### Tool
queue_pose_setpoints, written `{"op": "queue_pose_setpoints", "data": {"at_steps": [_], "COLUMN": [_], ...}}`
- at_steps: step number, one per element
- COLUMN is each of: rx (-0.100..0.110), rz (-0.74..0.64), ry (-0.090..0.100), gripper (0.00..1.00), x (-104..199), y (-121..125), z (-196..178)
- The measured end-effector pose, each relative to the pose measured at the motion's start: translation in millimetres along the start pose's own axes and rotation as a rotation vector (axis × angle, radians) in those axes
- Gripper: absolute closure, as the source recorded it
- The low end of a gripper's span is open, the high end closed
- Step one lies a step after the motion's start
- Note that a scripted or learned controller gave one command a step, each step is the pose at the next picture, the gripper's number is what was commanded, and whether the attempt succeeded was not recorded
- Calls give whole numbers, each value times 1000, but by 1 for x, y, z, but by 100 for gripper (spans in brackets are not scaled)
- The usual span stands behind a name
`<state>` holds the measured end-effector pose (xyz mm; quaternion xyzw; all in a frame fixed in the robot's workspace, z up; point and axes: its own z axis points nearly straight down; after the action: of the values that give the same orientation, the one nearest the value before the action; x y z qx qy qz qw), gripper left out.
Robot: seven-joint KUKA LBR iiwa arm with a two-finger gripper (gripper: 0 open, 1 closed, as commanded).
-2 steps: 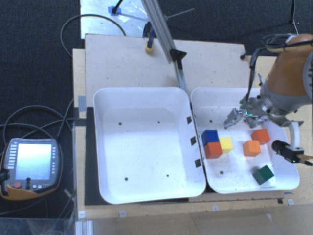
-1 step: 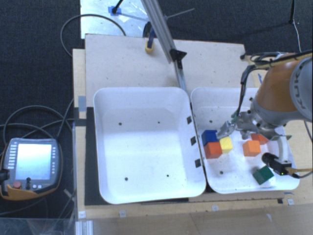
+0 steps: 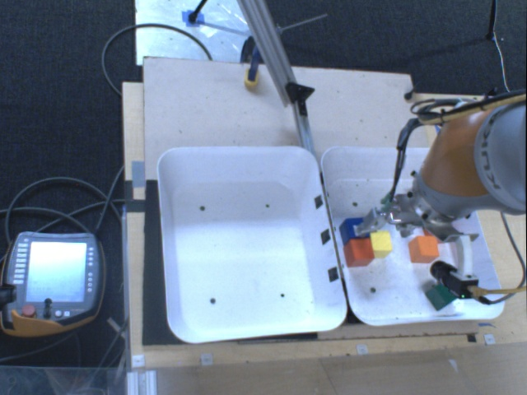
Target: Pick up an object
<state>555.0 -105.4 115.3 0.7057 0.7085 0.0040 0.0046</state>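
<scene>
As the arm (image 3: 465,161) reaches in from the right, its orange-banded section hangs over the right bin (image 3: 370,179) and bends downward. This places the gripper (image 3: 385,219) over the bin's left half. The gripper sits low, just beside the cluster of blocks, nearest the blue block (image 3: 352,226) and the yellow block (image 3: 381,243).

Gripper state: cannot be determined from this angle. The wrist body covers most of the tool, and the metal parts that do show blur together. Whether it has hold of anything cannot be told either.

Partly hidden items:
- The blue block is overlapped by the red-orange block (image 3: 359,253) in front of it.
- The green piece (image 3: 439,298), near the bin's front right corner, is partly covered by robot hardware, and its shape is unclear.

Count, right bin: one blue block, one red-orange block, one yellow block, one orange block (image 3: 423,248) and one green piece, five objects in all. The red-orange and yellow blocks touch. The orange block lies apart, to their right.

Count, surroundings: two white bins, the left bin (image 3: 239,245) standing beside the right one. One teach pendant (image 3: 49,280) lies on the dark floor left of the bench.
</scene>
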Motion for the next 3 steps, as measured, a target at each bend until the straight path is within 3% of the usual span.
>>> {"op": "queue_pose_setpoints", "data": {"at_steps": [1, 3], "rx": [-5, 4], "rz": [-1, -1], "ry": [0, 0], "gripper": [100, 100], "x": [0, 8], "y": [2, 7], "z": [-11, -113]}}
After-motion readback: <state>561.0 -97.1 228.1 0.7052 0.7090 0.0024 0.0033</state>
